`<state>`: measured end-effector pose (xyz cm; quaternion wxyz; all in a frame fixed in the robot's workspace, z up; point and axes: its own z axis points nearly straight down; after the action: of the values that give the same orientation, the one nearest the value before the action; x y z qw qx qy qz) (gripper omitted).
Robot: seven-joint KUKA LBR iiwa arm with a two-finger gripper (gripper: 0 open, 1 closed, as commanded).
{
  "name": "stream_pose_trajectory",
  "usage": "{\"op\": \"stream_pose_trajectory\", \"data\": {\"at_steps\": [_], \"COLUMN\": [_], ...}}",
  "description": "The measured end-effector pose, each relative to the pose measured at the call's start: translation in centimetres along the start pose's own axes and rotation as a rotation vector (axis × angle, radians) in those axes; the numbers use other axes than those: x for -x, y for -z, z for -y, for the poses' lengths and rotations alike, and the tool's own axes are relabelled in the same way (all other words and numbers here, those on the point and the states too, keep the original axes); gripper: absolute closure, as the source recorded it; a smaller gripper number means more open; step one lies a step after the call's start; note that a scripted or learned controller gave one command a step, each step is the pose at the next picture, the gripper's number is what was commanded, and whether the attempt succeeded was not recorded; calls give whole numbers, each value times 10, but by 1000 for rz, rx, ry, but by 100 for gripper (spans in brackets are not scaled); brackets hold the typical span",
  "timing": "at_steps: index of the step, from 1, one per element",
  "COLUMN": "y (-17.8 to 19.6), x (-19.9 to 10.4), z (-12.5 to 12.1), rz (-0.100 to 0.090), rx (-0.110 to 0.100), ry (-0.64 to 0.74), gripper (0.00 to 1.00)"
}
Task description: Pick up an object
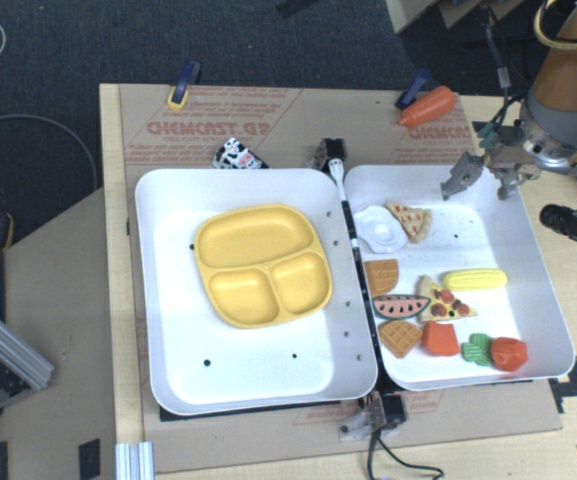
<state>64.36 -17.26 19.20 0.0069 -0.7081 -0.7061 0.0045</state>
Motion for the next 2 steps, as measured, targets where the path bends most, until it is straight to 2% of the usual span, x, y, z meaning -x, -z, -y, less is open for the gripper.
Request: {"op": "stream_pose_trajectory", "data": {"at_steps": [1, 2], "y": [10, -53], "x": [0, -4], "z": [-3, -3], "rz": [3, 2], "rx": [16, 10], "ry": [3, 5], "gripper": [0, 0]}}
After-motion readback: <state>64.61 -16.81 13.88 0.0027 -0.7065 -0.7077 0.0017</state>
